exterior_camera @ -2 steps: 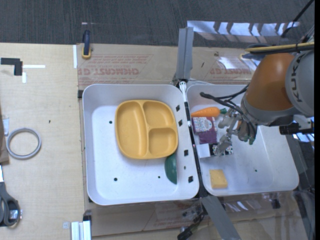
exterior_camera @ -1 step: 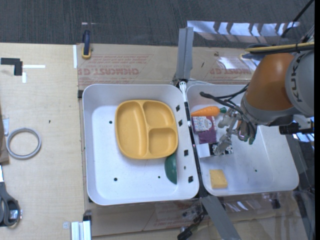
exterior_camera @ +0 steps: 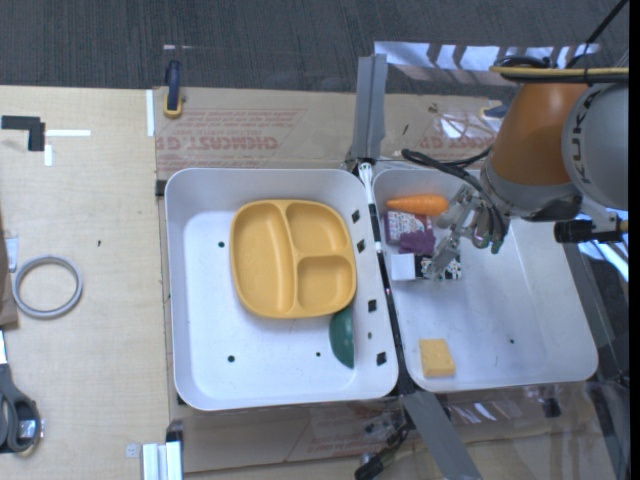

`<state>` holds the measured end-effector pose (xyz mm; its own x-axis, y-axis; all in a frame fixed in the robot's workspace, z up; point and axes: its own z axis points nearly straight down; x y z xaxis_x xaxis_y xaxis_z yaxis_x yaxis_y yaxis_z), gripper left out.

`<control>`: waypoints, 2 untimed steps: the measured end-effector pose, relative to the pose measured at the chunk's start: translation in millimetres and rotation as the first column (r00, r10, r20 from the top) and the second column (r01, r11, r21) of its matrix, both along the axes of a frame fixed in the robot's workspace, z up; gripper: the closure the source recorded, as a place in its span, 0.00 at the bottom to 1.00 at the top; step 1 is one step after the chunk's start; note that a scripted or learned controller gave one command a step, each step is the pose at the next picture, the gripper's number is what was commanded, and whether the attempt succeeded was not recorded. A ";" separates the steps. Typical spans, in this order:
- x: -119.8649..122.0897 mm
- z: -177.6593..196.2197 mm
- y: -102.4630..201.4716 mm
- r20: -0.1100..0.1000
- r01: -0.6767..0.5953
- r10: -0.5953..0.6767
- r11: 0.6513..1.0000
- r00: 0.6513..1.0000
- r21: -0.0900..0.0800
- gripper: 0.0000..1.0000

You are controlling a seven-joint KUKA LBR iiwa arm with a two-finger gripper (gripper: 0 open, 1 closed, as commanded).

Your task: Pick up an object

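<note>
Presently, right bin (exterior_camera: 560,358): carrot (exterior_camera: 417,204) at far-left corner, purple packet (exterior_camera: 411,232) just nearer, yellow sponge (exterior_camera: 436,358) near edge, apart. Arm (exterior_camera: 545,138) reaches from right, wrist angled down-left; gripper (exterior_camera: 440,264) low beside packet, finger spread and hold indiscernible. Left bin (exterior_camera: 200,348): yellow divided plate (exterior_camera: 292,258), green object (exterior_camera: 343,339). Open floor lies right of sponge.

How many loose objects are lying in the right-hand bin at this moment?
3 visible: a carrot near the far wall, a purple packet just below it beside the gripper, and a yellow sponge near the front. The arm may hide more.
</note>
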<state>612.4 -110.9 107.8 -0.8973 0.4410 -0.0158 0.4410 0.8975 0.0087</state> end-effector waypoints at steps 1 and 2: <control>4.3 12.7 -0.3 0.011 -0.003 0.003 1.000 1.000 -0.003 1.00; 4.1 12.0 -0.3 0.011 -0.002 0.002 1.000 1.000 -0.003 0.00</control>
<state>616.5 -111.1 119.8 -0.8979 0.4394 -0.0268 0.4393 0.8983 0.0110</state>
